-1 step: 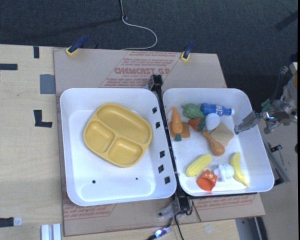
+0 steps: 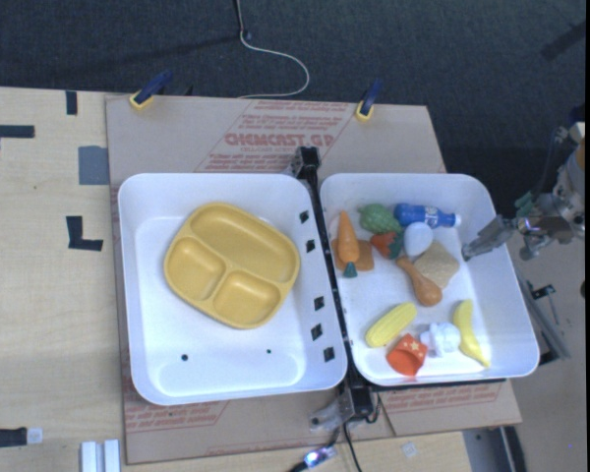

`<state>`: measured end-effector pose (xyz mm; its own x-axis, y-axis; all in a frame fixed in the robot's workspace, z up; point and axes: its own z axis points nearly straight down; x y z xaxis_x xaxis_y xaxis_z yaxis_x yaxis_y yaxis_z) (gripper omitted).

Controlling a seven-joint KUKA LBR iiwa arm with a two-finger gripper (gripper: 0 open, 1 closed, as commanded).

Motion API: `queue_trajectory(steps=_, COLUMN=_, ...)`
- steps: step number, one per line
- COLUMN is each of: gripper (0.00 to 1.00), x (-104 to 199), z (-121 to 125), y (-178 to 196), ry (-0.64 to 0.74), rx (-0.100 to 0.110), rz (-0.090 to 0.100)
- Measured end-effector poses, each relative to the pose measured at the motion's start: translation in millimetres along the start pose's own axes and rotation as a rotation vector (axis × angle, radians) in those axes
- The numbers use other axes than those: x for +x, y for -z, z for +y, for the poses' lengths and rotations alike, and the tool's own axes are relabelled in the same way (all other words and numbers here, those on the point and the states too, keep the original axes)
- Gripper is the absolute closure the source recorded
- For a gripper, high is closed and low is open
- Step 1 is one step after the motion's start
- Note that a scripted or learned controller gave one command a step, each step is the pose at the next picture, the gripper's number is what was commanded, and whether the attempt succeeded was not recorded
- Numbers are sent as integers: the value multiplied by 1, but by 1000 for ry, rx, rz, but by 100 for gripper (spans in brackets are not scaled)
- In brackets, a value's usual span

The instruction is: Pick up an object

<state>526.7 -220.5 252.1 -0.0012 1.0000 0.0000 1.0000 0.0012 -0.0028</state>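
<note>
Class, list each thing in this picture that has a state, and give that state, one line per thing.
Yellow tray: upright, lying in the left bin.
Blue bottle: on its side in the right bin.
Corn: lying flat.
Banana: lying flat.
Carrot: lying flat.
Gripper: over the right bin's right rim, holding nothing visible.

Both white bins (image 2: pixel 143 264) look like smooth, faintly glossy plastic. The yellow divided tray (image 2: pixel 232 264) is matt plastic. The toy corn cob (image 2: pixel 389 324) and banana (image 2: pixel 469 332) shine like moulded plastic. Printed brown cardboard (image 2: pixel 265 136) lies matt over the pale wood-grain tabletop (image 2: pixel 39 293).
</note>
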Motion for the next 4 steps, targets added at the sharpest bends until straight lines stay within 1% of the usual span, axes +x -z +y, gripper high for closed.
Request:
queue_trajectory(steps=1, gripper=0, x=5, z=1, y=-45, ry=1, rx=4, rz=1)
queue_trajectory(steps=2, gripper=0, x=9, z=2, y=-110, ry=0, rx=7, rz=3)
queue_trajectory(steps=3, gripper=0, x=10, z=1, y=-166, ry=0, rx=4, rz=1)
queue_trajectory(steps=4, gripper=100, x=11, z=2, y=-154, ry=2, rx=3, rz=3)
